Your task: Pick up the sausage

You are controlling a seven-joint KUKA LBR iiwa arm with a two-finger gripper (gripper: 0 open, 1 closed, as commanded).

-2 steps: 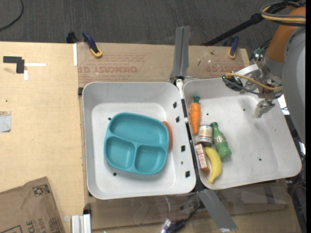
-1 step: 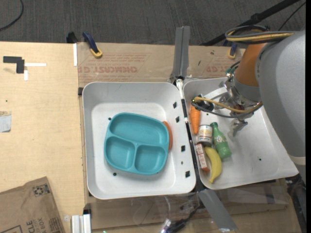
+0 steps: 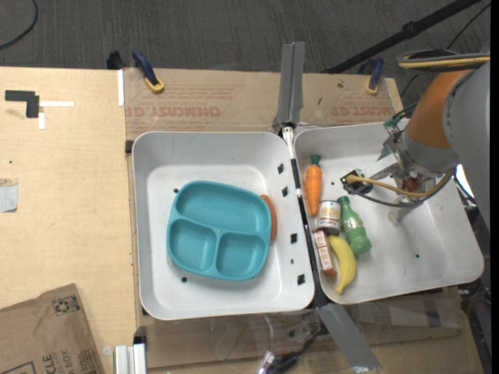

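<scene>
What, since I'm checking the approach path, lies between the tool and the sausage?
In the camera view, the green bottle lies between the tool and the sausage, with the banana just beside the sausage.

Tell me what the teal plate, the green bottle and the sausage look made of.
Teal plate: probably moulded plastic, smooth and fairly matte, judging by its even colour and rounded dividers.
Green bottle: likely glossy plastic, with a pale glint on its body.
Sausage: seemingly toy plastic or rubber, dull reddish-brown, but too small to be sure.
</scene>
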